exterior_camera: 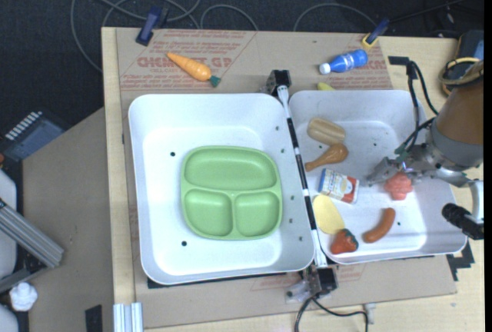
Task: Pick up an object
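A small pink-red lump [399,186] lies on the floor of the right bin [361,104], toward that bin's right side, and the gripper [390,168] sits right at its upper-left edge. Whether the lump is actually between the fingers cannot be told, nor whether the fingers are apart or together; the metal tip is small and blurred against the white floor.

The arm [461,123] comes in from the right, over the right bin's rim. Its orange band sits above the pink-red lump and to its right, the grey wrist slopes down and leftward from there, and the tool end points toward the middle of the bin. A black cable runs up from the wrist and bends over the top right corner of the bin.

Just left of the pink-red lump lies a small white packet [338,186] with blue and red print. Below the lump rests a brown sausage [379,225], tilted, and farther down-left a red strawberry-like piece [344,242] touches a yellow piece [327,214]. Up and left of the lump are a tan drumstick shape [326,157] and a beige roll [327,130].

Well to the left of the lump, the left bin [154,123] holds a green divided tray [231,192]. Beyond the bins, on the bench, lie an orange carrot [191,66] and a blue and white bottle [344,62].
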Motion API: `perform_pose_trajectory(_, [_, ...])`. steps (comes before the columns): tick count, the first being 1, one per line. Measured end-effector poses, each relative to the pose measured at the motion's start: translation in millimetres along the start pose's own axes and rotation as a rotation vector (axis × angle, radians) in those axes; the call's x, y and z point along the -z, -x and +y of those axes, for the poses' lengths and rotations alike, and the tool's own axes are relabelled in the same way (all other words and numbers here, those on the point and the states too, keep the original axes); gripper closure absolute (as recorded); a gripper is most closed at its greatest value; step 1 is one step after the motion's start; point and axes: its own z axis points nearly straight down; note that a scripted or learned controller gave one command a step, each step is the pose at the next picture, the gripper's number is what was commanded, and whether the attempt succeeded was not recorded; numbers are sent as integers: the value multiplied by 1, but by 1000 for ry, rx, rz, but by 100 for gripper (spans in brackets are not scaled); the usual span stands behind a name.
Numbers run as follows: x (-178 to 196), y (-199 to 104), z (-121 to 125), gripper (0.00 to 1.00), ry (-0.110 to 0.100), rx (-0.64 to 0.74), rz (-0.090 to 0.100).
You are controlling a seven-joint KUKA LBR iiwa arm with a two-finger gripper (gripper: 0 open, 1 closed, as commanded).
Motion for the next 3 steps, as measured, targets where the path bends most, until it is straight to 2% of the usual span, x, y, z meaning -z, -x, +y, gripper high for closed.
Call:
perform_pose_trajectory(1, [12,0,2,100,8,0,-2])
perform_pose_trajectory(2, [16,-100,48,100,6,5,2])
perform_pose_trajectory(3, [131,-150,19,100,6,3,0])
